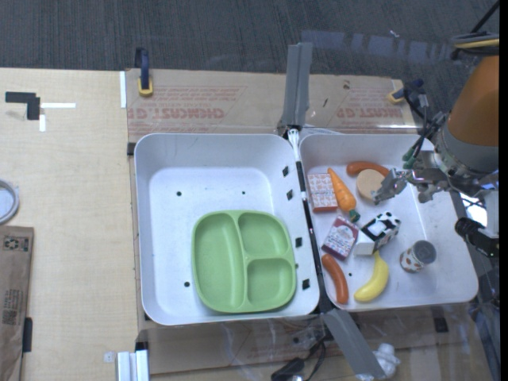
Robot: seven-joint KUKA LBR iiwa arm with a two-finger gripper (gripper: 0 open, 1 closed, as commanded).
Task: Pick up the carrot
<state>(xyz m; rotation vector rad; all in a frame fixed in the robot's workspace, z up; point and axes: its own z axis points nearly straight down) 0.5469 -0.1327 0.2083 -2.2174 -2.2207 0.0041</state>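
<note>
- The carrot [342, 189] is seen in the right bin [444, 292], lying at a slant in the upper left part, leaf end toward the bin's middle.
- It is judged a light, rigid toy with a smooth, tapered body, likely slippery; a hold across the thicker middle is advised.
- The gripper [390, 187] is placed to the carrot's right, near the round tan disc [369, 184]; nothing is seen between its fingers, and whether they are spread or closed cannot be told.
- A small red-and-white box [321, 192] lies just beside the carrot's left flank, possibly touching, so finger room is tight there.
- Close by are a sausage [367, 167], a black-and-white cube [382, 228] and a red packet [341, 237].
- A banana [374, 279] lies well apart.
- A green divided plate [243, 261] rests in the left bin [159, 213].
</note>
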